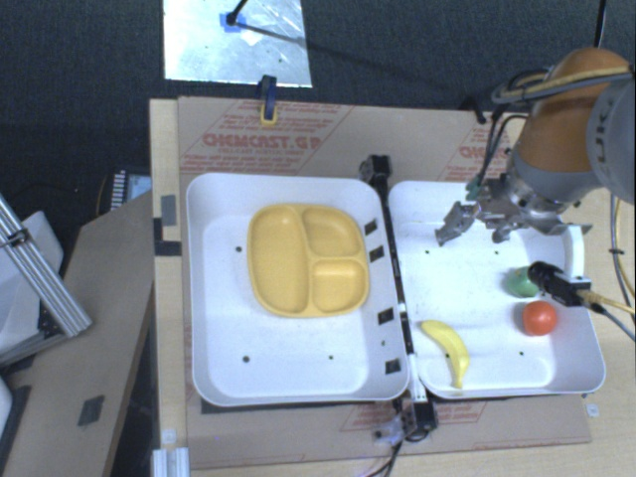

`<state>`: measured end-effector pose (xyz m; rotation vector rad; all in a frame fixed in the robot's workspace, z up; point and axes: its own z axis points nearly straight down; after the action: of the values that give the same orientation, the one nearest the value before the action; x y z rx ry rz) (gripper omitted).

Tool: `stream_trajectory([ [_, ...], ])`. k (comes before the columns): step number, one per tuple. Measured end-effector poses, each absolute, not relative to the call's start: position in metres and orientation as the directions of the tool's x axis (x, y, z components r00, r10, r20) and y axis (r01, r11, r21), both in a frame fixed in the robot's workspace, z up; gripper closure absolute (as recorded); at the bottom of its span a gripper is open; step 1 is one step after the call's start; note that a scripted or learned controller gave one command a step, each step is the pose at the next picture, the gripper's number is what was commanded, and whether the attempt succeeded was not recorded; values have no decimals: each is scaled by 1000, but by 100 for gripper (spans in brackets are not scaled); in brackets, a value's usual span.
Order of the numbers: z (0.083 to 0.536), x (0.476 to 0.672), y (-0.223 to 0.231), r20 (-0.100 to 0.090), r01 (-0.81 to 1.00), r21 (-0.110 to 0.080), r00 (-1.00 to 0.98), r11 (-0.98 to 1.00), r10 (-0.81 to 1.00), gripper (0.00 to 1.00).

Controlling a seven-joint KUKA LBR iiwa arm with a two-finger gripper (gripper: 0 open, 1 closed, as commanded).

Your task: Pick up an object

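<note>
The arm enters from three o'clock, its orange band high at the two o'clock corner, wrist bent toward nine o'clock. The gripper hangs low with fingers spread apart, clasping nothing.

**A robotics test lab**

The scene looks like a research lab rather than a home or shop. Two white bins sit on a cardboard-covered surface fitted with clips and cables. An industrial arm reaches over them. Aluminium framing stands at left, and a taped metallic sheet lies on dark carpet.
</note>
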<state>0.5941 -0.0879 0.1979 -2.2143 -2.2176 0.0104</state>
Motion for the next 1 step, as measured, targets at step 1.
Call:
stream_trajectory([
  [1, 204, 597, -88, 0, 1000, 1, -3, 3, 1000, 0],
])
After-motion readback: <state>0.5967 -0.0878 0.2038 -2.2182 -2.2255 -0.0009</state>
